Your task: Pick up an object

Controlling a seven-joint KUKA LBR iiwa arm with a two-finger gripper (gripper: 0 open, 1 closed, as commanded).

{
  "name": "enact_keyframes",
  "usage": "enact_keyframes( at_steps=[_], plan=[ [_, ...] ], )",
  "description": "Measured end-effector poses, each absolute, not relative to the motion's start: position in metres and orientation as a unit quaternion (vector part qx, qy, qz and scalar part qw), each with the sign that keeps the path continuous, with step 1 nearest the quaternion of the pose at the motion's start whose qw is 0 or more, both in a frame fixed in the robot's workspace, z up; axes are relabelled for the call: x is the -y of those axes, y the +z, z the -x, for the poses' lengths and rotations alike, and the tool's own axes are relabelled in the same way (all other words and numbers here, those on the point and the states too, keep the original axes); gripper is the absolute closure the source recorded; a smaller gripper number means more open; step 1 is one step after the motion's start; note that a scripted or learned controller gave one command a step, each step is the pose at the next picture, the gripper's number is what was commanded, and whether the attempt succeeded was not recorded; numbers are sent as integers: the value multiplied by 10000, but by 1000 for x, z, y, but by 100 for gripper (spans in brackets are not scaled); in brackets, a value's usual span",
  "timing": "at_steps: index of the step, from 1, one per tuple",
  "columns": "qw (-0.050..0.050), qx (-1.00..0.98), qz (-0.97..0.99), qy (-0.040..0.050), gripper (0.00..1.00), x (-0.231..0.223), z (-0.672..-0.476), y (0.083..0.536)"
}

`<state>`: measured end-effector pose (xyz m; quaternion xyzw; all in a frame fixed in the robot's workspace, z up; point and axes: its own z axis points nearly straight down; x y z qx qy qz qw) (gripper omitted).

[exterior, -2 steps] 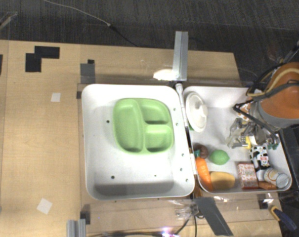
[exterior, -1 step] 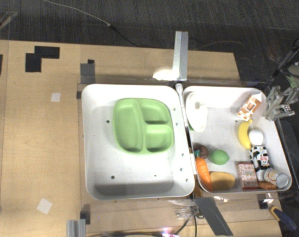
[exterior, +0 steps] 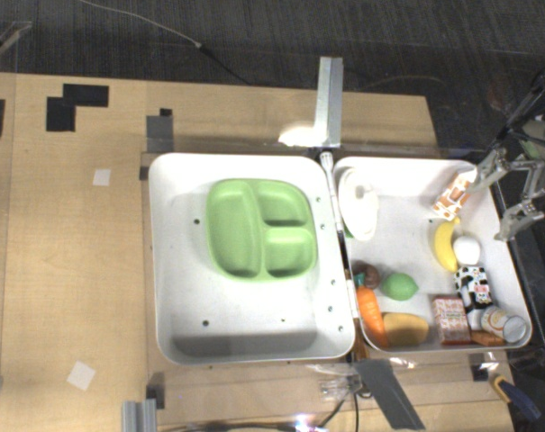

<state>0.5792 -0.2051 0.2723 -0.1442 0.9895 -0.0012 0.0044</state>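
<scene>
Bench (exterior: 65, 268), perhaps gripper (exterior: 515, 201) right.

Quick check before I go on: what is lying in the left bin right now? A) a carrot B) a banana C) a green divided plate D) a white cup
C: the green divided plate lies in the left bin, while the banana and carrot sit in the right bin.

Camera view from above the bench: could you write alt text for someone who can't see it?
Two shallow white bins sit side by side on a wooden bench. The left bin holds a green divided plate; the right bin holds toy food, including a banana, a carrot and a green ball. A robot's claw hangs at the right bin's far edge.
</scene>
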Motion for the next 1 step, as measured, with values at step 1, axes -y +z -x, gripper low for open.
enact_keyframes(
  at_steps=[1],
  plan=[
    [-9, -9925, 1225, 21, 0, 203, -578, 126]
  ],
)
